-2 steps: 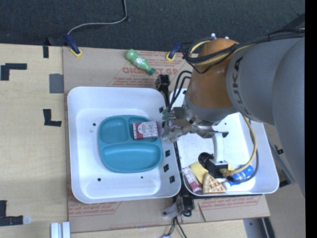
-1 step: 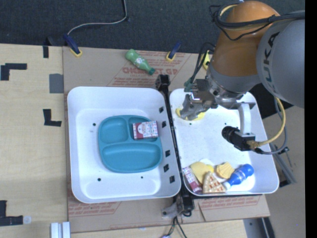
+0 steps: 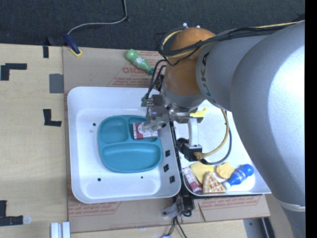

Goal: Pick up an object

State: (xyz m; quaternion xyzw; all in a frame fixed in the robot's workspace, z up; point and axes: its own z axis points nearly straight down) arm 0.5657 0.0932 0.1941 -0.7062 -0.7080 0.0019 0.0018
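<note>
a: what's the biggest thing here?

b: the grey arm point(image 3: 257, 98), coming in from the right edge of the table point(image 3: 29, 148) and covering most of the right bin point(image 3: 247, 190). its orange band point(image 3: 185, 68) sits above the wrist, over the wall shared by the two bins.

a: and the bins?

b: two shallow white ones side by side. the left bin point(image 3: 81, 133) is in plain view on a sheet of brown cardboard point(image 3: 94, 68). inside it lies a blue divided plate point(image 3: 126, 145), close to the bin's right wall.

a: where are the jaws?

b: the gripper point(image 3: 151, 125) hangs low over the upper right compartment of the plate, right at a small red and white packet point(image 3: 141, 131) lying there. the metal parts overlap the packet's top edge, and i cannot tell whether the jaws are open, closed, or around it.

a: anything in the right bin?

b: a cluster near its front edge: a blue bottle point(image 3: 240, 175), a yellow piece point(image 3: 200, 171), a waffle-patterned wedge point(image 3: 214, 183) and a small red packet point(image 3: 192, 179), all touching or just beside each other.

a: and outside the bins?

b: a green bottle-like thing point(image 3: 138, 61) lies on the cardboard near the table's far edge, well apart from the plate. a black cable point(image 3: 106, 19) with a blue and yellow end point(image 3: 73, 46) trails over the dark floor beyond.
</note>
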